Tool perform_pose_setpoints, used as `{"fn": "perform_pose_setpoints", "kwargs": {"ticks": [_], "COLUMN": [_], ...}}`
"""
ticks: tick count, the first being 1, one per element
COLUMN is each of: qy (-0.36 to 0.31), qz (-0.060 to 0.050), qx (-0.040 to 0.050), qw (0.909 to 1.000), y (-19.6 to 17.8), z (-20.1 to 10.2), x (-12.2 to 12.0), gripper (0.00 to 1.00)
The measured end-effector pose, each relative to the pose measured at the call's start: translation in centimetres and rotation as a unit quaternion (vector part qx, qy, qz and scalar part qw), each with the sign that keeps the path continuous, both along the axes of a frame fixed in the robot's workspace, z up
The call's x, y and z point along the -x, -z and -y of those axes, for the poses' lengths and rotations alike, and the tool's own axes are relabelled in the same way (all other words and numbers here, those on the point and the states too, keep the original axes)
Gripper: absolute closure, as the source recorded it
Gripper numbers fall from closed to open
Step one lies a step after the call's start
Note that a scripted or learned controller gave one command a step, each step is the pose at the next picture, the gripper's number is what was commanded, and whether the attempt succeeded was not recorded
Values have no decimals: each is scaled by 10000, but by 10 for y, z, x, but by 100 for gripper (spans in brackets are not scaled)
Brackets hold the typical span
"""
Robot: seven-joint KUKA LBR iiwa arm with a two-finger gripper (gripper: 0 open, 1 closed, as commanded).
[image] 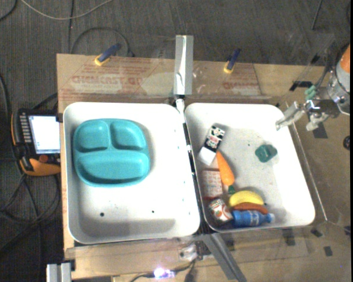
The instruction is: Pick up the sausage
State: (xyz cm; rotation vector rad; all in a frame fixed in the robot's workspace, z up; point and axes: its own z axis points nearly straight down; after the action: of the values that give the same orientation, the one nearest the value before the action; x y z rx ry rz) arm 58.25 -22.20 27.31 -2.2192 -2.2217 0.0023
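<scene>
The sausage (251,207) shows as a thin reddish-orange strip in the right bin's (294,216) near corner, wedged between a yellow banana (247,199) and a blue bottle (251,218). My gripper (300,118) hangs over the far right corner of that bin, well away from the sausage. Its two pale fingers (286,117) stand apart, open, with nothing between them.
Near the sausage lie an orange carrot (225,169), a red and white can (220,210), a flat packet (210,183) and a black and white box (212,143). A teal lump (266,153) sits mid-bin. The left bin (123,216) holds a teal divided plate (112,151).
</scene>
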Motion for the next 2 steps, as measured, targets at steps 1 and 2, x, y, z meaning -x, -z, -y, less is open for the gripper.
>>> {"fn": "perform_pose_setpoints", "kwargs": {"ticks": [1, 2], "qy": [-3208, -2457], "qz": [15, 1], "qx": [0, -12], "qw": [9471, 9693], "y": [95, 137], "z": [-63, -119], "x": [-83, -36], "gripper": [0, 0]}}
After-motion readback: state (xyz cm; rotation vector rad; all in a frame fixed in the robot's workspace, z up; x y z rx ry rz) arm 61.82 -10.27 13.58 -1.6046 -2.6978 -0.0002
